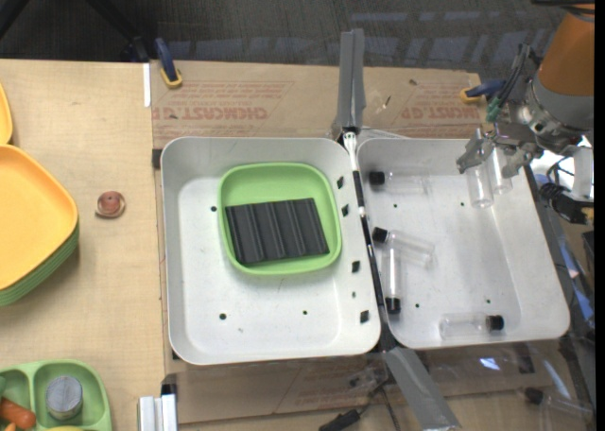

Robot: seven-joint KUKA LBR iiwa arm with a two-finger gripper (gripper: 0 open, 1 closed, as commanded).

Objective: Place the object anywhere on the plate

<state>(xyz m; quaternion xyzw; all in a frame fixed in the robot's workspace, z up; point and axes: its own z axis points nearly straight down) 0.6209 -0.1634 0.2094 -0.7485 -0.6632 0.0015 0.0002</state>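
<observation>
Two bins sit side by side on the bench (95, 117). The left bin (189, 325) holds a plate (279, 174), and a ribbed slab (276, 231) lies on the plate. The right bin (529, 297) holds what seem to be clear tubes: one (389, 273) near its left wall, one (468, 325) near its front edge. The gripper (487, 160) hangs over that bin's rear right corner. Left of the bins lie a small disc (111, 203) and stacked trays (33, 221).
</observation>
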